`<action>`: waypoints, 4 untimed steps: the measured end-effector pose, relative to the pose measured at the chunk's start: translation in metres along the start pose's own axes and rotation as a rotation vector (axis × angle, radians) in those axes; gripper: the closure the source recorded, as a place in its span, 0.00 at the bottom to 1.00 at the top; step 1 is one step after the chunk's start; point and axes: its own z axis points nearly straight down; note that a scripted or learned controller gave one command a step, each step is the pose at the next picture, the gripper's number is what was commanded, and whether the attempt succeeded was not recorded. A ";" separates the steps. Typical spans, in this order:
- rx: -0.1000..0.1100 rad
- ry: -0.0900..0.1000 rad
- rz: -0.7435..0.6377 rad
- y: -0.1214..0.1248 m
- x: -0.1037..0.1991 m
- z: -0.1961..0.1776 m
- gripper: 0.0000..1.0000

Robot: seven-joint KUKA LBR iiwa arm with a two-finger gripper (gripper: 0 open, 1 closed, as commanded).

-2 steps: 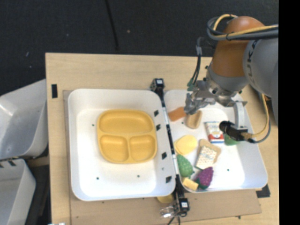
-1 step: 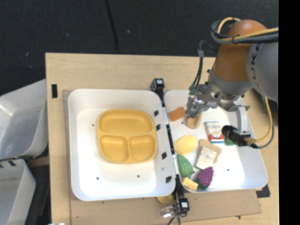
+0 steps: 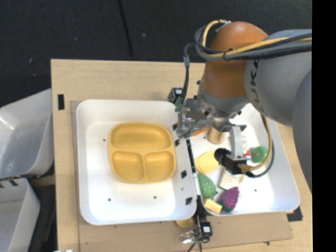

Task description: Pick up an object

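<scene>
The gripper [image 3: 184,124] hangs over the far end of the wall between the two bins; I cannot tell whether it is open or closed. The left bin [image 3: 94,206] holds a yellow plate [image 3: 142,152], with its long axis left to right. In the right bin [image 3: 278,193], a green toy [image 3: 206,185] lies lengthwise far to near, between a yellow wedge [image 3: 206,163] and purple grapes [image 3: 230,197]. A green ball [image 3: 258,153] sits farther right.

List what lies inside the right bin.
A yellow piece, a green toy, purple grapes, a green ball and a tan cylinder show. The arm covers the far part of the right bin.
</scene>
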 end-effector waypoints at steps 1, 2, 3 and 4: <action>0.005 0.000 -0.004 -0.021 0.087 0.028 1.00; -0.016 0.006 -0.003 -0.052 0.125 -0.155 1.00; 0.010 -0.005 -0.001 -0.068 0.173 -0.058 1.00; -0.004 0.000 0.002 -0.065 0.175 -0.124 1.00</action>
